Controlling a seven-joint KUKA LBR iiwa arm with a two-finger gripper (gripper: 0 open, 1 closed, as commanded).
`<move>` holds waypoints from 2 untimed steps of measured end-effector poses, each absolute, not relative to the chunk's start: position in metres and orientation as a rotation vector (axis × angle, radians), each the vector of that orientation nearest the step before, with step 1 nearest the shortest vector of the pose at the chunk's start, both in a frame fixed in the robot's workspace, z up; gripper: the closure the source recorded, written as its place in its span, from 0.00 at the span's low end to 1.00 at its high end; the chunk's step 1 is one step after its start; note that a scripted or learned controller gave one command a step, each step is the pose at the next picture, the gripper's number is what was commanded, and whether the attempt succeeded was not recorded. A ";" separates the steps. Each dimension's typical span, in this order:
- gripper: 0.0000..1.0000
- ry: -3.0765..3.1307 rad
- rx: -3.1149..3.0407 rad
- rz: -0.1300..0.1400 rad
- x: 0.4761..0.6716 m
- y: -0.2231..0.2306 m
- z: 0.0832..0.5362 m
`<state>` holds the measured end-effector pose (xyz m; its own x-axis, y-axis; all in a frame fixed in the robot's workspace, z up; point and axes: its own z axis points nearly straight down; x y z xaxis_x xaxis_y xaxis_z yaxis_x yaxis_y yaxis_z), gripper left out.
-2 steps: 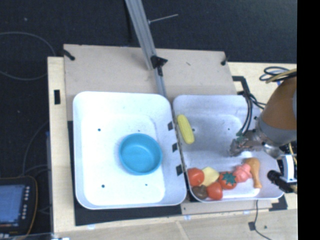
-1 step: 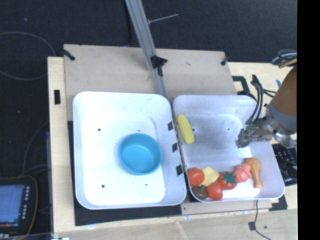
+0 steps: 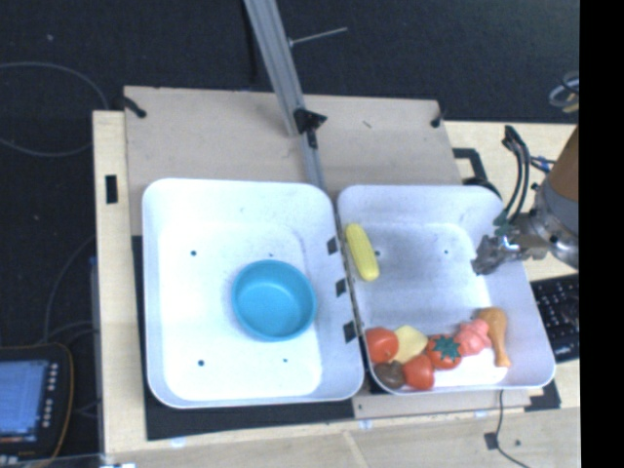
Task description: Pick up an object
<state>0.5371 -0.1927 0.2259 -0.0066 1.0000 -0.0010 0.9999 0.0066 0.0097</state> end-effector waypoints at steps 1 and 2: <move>1.00 2.225 2.208 0.008 0.539 -0.189 0.272; 1.00 2.231 2.209 0.005 0.563 -0.143 0.277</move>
